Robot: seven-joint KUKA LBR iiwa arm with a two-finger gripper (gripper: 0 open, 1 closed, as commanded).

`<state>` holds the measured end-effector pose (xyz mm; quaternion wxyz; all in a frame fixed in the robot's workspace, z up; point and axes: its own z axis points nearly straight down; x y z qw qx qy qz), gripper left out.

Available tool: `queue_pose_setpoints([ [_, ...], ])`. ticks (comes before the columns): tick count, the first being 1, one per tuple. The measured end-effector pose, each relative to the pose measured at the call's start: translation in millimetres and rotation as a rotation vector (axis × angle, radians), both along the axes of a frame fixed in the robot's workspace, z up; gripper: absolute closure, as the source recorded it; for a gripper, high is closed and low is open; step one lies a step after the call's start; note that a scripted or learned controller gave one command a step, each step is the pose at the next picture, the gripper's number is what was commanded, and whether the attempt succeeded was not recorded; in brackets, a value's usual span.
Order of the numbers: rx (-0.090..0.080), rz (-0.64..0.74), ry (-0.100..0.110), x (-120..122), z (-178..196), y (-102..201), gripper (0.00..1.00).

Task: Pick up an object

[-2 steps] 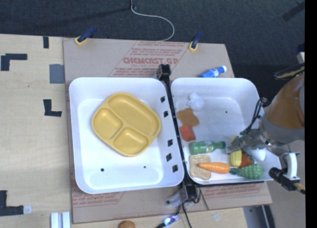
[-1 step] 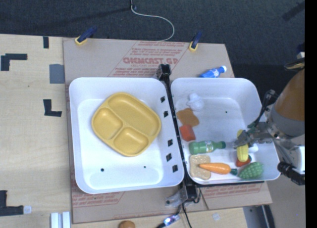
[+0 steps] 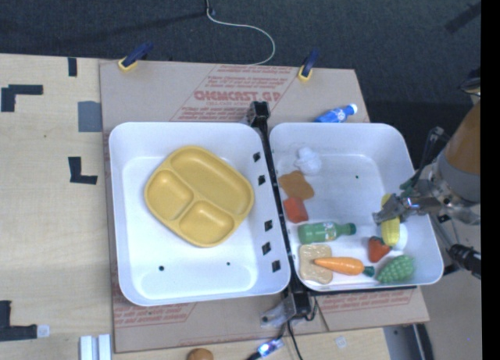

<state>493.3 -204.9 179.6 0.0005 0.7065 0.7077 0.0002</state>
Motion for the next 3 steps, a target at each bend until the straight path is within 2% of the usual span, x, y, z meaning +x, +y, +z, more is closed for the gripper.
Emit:
queue_pose_setpoints([
  [1,-0.001,0.000,-0.002,0.8,47.3,0.3,1.00],
  [2,0.002,0.005,0.002,9.4,54.4,55.5,1.00],
  [3,0.002,0.005,0.004,18.4,45.4,113.4,1.00],
])
